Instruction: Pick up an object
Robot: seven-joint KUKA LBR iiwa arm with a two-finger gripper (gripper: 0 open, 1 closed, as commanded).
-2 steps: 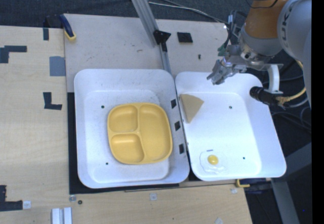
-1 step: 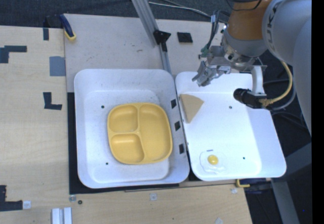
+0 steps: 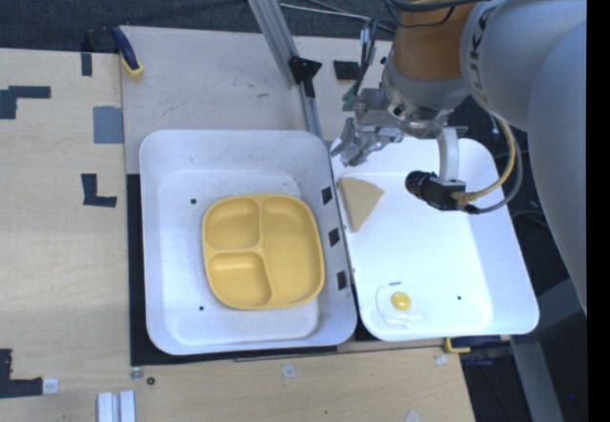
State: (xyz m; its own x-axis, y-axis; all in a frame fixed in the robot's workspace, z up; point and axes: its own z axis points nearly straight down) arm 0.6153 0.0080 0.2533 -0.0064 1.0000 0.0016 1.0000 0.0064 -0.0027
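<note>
The two-finger gripper [image 3: 351,151] hangs over the far left corner of the right-hand shallow white bin [image 3: 496,311], and from this slanted view I cannot tell how it is set or whether anything sits in it. The nearest candidate is the flat tan wedge-shaped piece, like a slice of toast [image 3: 359,202], lying on the bin floor just below and slightly nearer the camera than the tool, close against the wall shared with the other bin. In my judgement a good pick means coming straight down over the wedge's middle, away from that wall, since a thin flat piece gives little edge to catch and the wall could block one side. Farther along the same bin, well apart from the tool, lies a small toy fried egg, white with a yellow yolk [image 3: 399,303]. To the tool's left, in the left-hand white bin [image 3: 157,163], rests a yellow plastic plate with three compartments [image 3: 261,250], broad and low.
</note>
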